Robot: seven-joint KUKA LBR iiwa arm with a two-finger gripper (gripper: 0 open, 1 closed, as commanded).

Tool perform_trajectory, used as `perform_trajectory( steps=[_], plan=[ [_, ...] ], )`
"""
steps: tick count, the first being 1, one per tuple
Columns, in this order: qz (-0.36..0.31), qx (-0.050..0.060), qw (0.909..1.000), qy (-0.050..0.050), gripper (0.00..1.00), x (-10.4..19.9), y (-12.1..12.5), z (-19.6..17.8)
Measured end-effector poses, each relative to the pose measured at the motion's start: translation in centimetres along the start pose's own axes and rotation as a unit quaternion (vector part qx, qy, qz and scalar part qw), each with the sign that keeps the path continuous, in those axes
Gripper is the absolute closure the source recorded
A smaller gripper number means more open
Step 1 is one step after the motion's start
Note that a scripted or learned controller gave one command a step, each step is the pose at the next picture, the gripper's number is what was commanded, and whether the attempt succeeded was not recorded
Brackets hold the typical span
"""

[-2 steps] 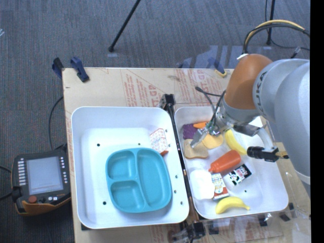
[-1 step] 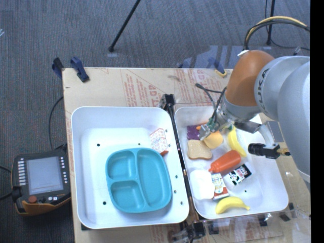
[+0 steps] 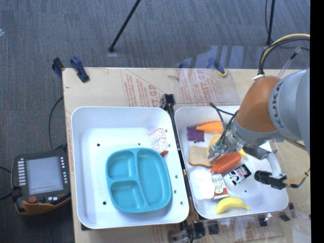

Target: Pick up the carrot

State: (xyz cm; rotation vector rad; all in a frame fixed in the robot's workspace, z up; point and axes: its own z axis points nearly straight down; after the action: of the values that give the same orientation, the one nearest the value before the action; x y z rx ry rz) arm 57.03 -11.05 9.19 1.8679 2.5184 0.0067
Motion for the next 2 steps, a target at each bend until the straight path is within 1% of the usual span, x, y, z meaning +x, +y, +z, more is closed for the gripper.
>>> perform_trajectory(
  steps=[1,2],
  plan=[
    [-0.007,0.0,1.0,-0.001,1.0,-3.9,2.6,-14.0],
    [-0.117,0.004,0.9931,0.003,1.0,-4.5,-1.8,0.7]
  ],
)
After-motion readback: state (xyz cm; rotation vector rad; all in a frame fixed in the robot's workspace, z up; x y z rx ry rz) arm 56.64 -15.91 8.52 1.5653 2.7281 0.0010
